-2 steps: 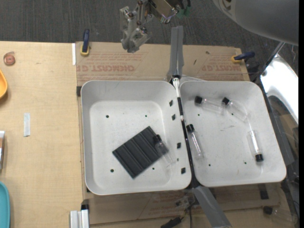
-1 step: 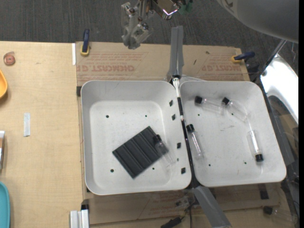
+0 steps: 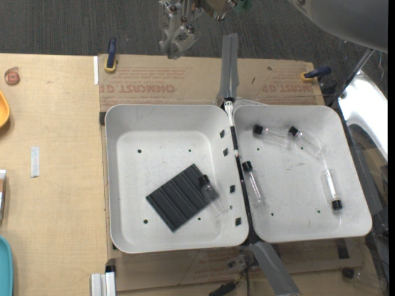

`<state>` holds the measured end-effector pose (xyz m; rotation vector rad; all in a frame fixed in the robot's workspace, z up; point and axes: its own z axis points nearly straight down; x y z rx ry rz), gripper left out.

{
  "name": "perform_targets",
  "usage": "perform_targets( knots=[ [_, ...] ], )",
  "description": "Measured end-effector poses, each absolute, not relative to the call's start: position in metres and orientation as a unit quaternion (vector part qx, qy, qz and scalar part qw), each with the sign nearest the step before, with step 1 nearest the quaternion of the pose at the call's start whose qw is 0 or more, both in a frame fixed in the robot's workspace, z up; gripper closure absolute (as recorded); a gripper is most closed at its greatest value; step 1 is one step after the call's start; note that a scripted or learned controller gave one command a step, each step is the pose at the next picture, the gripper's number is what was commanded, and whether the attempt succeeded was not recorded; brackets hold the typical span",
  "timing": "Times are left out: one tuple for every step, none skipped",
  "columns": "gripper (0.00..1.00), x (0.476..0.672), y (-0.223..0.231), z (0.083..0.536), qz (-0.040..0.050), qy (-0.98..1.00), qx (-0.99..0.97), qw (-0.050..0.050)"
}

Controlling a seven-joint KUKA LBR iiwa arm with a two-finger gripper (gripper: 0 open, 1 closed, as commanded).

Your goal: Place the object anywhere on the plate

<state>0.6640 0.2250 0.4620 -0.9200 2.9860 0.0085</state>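
A tan bench (image 3: 49,227) carries cardboard and two shallow white bins side by side. Low in the frame, in the left bin (image 3: 123,128), lies the dark ribbed plate (image 3: 178,197), with a clear tube (image 3: 213,193) resting against its right edge, partly on it. The right bin (image 3: 352,165) holds four more clear, black-capped tubes, well apart. Far up at top centre the gripper (image 3: 174,32) hangs over the cardboard, nothing visibly between its fingers; whether they stand wide or narrow I cannot tell. Judging by this, placement looks roughly achieved or a fresh pick awaits; next would be descending onto a tube.
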Motion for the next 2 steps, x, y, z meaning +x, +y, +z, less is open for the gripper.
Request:
perform_targets(
  knots=[
    [1.00,0.6657,0.2236,0.4713,0.0037,0.956,-0.292,0.011],
    [1.00,0.6675,0.2225,0.4801,0.0048,0.957,-0.289,0.013]
  ],
)
